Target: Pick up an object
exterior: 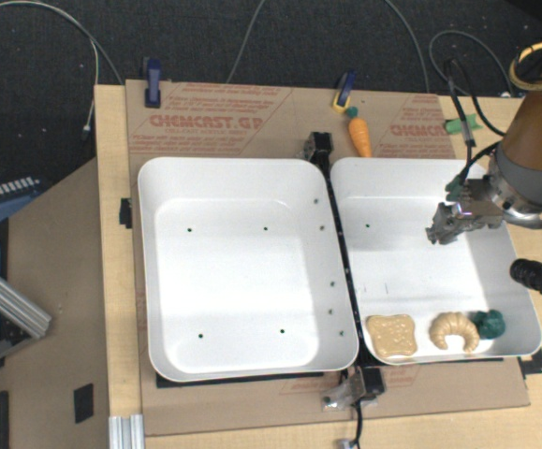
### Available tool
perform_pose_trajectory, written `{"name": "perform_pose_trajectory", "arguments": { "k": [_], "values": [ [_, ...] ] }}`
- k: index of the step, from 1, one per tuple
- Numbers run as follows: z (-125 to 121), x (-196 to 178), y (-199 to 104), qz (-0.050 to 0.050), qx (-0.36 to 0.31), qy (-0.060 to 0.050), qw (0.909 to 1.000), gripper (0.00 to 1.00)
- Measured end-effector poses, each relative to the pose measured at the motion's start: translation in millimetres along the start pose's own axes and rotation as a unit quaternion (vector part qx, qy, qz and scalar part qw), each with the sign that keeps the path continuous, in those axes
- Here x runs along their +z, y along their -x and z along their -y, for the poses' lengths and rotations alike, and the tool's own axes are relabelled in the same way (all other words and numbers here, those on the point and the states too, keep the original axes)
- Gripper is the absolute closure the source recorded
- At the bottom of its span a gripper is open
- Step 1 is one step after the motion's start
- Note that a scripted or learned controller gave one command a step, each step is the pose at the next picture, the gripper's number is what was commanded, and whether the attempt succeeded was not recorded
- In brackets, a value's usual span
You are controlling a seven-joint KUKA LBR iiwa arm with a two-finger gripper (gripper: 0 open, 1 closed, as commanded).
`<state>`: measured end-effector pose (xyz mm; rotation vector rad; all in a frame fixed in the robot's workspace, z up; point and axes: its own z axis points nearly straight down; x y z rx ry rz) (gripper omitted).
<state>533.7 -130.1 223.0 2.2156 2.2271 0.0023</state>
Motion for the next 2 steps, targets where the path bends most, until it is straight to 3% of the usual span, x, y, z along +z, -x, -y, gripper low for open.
{"name": "perform_pose_trajectory", "arguments": {
  "k": [2],
  "values": [
    [-48.6, 3.5, -94.7, 0.0, 0.0, 0.0, 1.0, 1.0]
  ]
}}
